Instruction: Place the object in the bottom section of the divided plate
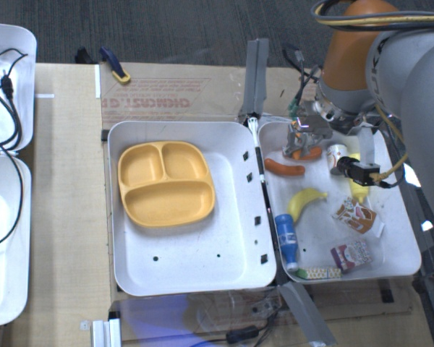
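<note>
Arm (390, 56) reaches in from 3 o'clock over right bin (398, 262). Yellow divided plate (166, 183) in left bin (195, 266), bottom section bare. Gripper (301, 144) low over hot dog (284, 168), at bin's 11 o'clock; fingers' state unclear.

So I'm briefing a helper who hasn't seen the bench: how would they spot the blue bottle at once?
Start at the right bin, the one the arm reaches into. Follow its left wall towards the near edge: the blue bottle lies there on its side, just below the banana. It is the only blue thing in that bin, long and slim, with a white label.
</note>
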You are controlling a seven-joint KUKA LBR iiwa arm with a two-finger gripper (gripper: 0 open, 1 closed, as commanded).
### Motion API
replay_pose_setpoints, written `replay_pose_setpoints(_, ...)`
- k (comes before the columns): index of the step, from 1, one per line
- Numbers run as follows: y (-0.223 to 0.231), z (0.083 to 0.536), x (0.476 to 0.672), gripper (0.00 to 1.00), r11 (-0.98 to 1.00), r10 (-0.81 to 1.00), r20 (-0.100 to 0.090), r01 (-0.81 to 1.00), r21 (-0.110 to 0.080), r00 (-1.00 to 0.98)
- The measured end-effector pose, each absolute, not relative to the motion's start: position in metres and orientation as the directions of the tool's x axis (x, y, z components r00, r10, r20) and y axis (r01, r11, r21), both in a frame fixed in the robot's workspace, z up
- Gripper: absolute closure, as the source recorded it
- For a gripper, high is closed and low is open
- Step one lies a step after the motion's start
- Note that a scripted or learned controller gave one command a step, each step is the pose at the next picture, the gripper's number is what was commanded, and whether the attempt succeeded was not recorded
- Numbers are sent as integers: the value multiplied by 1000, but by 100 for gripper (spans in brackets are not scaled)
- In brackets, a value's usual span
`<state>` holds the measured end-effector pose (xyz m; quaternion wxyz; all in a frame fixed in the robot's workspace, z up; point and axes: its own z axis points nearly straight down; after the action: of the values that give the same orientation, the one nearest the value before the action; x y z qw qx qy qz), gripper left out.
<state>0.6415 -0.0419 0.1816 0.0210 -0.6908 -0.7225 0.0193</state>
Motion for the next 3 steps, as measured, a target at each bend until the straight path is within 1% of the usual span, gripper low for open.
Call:
replay_pose_setpoints(1,35,181,638,100,189,982,4,981,-39,-189)
replay_pose_setpoints(2,108,207,576,100,251,968,-1,968,-7,-251)
replay_pose_setpoints(3,132,213,526,100,172,985,-2,985,-8,-172)
